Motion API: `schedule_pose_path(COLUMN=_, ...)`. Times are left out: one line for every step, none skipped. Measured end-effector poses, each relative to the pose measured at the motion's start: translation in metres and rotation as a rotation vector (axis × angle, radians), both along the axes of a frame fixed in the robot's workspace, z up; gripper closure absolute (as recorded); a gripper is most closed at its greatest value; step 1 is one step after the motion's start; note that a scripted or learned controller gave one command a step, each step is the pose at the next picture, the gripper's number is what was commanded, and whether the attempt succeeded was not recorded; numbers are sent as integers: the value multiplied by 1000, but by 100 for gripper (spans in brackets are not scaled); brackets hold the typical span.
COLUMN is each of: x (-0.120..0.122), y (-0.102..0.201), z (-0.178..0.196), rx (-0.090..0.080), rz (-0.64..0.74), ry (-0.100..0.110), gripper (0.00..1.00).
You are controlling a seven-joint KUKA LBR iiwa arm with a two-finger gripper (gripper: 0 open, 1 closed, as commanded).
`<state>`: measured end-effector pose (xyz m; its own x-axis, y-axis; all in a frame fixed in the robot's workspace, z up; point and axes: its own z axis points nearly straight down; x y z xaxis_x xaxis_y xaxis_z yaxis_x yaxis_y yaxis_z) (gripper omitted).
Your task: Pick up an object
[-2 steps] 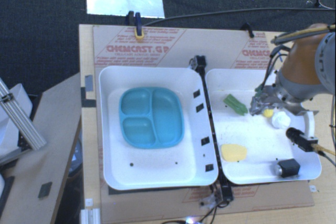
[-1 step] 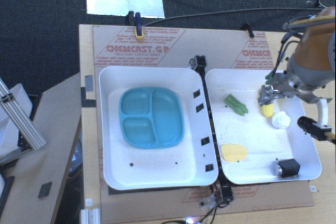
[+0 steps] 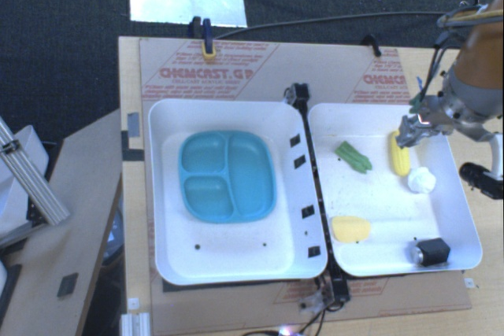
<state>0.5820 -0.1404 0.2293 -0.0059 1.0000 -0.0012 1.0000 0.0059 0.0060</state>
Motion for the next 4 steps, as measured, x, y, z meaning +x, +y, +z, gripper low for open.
schedule_pose_path(x=-6, y=46, z=6, rx=2, rz=3, ry=4, gripper=100)
schedule_pose_path(x=-19, y=96, z=-1, rx=2, rz=3, ry=6, gripper=100)
schedule_pose_path(x=-27, y=144, z=-7, rx=3, rz=4, ry=6, gripper=100)
schedule_pose_path(x=-25, y=194, z=3, rx=3, rz=4, ry=4, gripper=100)
